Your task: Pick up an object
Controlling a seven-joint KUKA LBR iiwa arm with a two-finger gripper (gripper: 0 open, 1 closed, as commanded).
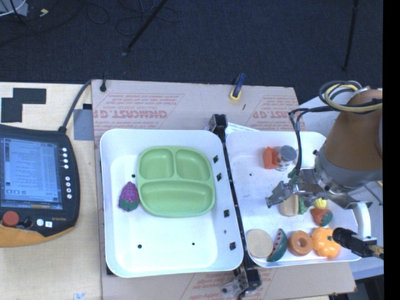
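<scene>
The arm reaches in from the right and hangs low over the right bin, its tool down among the toy food near the bin's middle. Whether the tool is apart, together or clamped on anything, I cannot tell; the wrist hides the tips. Right under it sits a tan piece, touching a green-and-yellow bit and a small red fruit, so this cluster is crowded. Along the front wall lie a round cracker, a watermelon slice, a doughnut and an orange pepper, nearly shoulder to shoulder. An orange block with a grey cap sits apart toward the back, the easiest target by my reckoning. In the left bin a green plate and a purple grape bunch rest just beside each other. To do this well, settle square over one piece, straddle its narrow side, keep clear of neighbours, close firmly, then lift straight up.
</scene>
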